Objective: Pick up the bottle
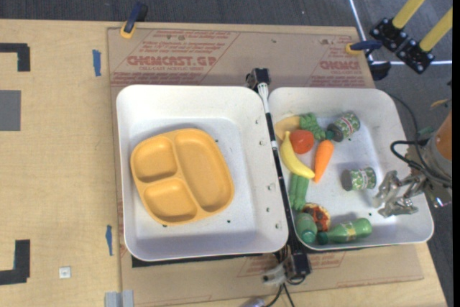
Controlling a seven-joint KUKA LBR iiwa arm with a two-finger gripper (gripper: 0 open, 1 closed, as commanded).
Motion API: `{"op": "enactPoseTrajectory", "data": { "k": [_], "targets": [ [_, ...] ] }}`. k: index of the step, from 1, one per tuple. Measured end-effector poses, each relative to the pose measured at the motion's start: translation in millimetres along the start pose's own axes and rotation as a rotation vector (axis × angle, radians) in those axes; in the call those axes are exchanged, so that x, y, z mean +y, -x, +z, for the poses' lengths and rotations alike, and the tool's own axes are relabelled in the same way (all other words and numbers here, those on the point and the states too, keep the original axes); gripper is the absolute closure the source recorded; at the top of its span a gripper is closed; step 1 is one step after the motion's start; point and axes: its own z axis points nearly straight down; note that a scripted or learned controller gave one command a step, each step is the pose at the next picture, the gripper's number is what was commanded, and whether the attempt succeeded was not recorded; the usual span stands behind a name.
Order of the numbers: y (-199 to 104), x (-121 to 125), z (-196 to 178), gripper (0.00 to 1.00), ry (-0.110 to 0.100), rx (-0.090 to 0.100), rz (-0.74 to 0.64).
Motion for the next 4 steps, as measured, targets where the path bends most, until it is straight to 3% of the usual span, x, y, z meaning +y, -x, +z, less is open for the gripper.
{"op": "enactPoseTrajectory", "data": {
  "k": [1,2,3,4],
  "targets": [
    [15,-4,-63,1.0,-0.002,-0.004,-0.581],
    [16,29,-67,1.0,0.0,-0.001,-0.856],
    [8,28,-61,1.0,0.0,-0.002,-1.39],
    [1,5,20,1.0,0.004,-0.001,-1.746]
  ]
}}
